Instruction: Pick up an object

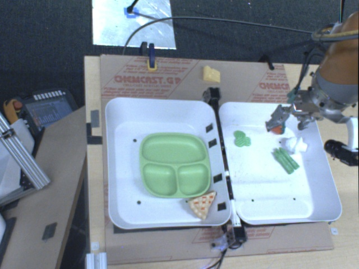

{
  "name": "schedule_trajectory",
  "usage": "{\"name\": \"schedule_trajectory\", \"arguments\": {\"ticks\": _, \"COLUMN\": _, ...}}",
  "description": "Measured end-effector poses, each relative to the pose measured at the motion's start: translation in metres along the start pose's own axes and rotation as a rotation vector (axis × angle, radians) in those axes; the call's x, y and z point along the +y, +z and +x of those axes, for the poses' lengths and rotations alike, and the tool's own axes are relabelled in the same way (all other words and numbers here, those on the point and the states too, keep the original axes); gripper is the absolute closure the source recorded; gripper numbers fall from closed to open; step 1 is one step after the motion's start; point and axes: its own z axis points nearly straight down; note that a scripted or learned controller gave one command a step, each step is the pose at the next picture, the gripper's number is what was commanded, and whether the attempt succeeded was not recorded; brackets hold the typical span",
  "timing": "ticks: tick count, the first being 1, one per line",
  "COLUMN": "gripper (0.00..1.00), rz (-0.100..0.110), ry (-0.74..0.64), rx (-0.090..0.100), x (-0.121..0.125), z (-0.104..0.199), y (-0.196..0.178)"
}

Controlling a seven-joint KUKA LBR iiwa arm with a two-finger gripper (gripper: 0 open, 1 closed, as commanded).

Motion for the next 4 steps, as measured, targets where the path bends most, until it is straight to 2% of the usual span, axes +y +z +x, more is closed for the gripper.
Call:
{"name": "schedule_trajectory", "arguments": {"ticks": 1, "gripper": 0.00, "rz": -0.011, "ry": -0.002, "rx": -0.002, "x": 0.002, "z": 0.000, "y": -0.006}}
{"name": "schedule_trajectory", "arguments": {"ticks": 2, "gripper": 0.00, "rz": -0.009, "ry": -0.001, "rx": -0.002, "x": 0.012, "z": 0.002, "y": 0.041}}
{"name": "schedule_trajectory", "arguments": {"ticks": 4, "gripper": 0.00, "rz": -0.007, "ry": -0.002, "rx": 0.000, "x": 0.014, "z": 0.013, "y": 0.129}}
